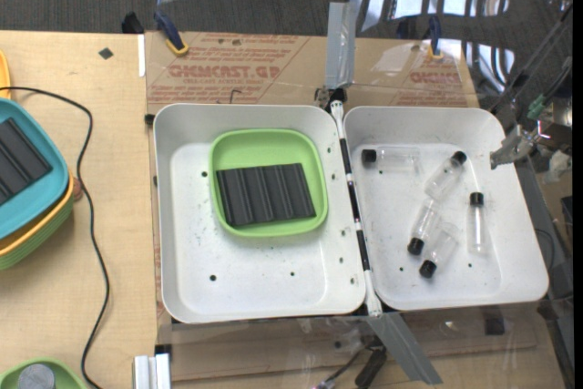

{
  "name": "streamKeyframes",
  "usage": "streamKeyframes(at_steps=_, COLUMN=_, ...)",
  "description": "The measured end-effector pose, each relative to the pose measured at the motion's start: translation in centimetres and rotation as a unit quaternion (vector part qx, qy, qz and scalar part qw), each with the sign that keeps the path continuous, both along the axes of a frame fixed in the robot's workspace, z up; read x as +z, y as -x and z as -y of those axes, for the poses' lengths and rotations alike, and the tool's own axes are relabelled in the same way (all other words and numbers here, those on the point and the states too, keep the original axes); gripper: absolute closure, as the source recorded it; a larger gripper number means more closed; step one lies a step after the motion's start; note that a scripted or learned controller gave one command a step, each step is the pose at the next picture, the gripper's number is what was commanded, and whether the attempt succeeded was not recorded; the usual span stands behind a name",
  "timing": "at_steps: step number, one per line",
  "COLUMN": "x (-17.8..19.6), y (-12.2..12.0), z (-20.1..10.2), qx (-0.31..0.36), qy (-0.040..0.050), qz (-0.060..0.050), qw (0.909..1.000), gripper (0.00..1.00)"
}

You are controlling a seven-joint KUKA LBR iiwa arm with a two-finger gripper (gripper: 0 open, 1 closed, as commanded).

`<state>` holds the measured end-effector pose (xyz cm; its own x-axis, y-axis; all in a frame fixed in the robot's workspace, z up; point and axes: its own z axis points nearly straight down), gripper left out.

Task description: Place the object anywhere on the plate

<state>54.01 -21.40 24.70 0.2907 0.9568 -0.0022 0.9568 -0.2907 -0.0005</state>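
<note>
Nothing has yet been placed on the green plate [268, 183], the clear tubes [428, 216] being scattered in the bin [526, 273] at its three o'clock, and the gripper's state cannot be told.

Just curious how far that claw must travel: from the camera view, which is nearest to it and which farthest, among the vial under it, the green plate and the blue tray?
1. Vial, right bin, just below the gripper.
2. Green plate, left bin.
3. Blue tray, far left on the bench.

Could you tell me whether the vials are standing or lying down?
Lying down: the clear vials rest on their sides on the right bin floor.
</note>
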Motion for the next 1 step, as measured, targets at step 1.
streamKeyframes(at_steps=1, x=8.82, y=-0.48, z=-0.29, qx=-0.053, qy=0.0000, qz=-0.001, qw=0.9986, gripper=0.00)
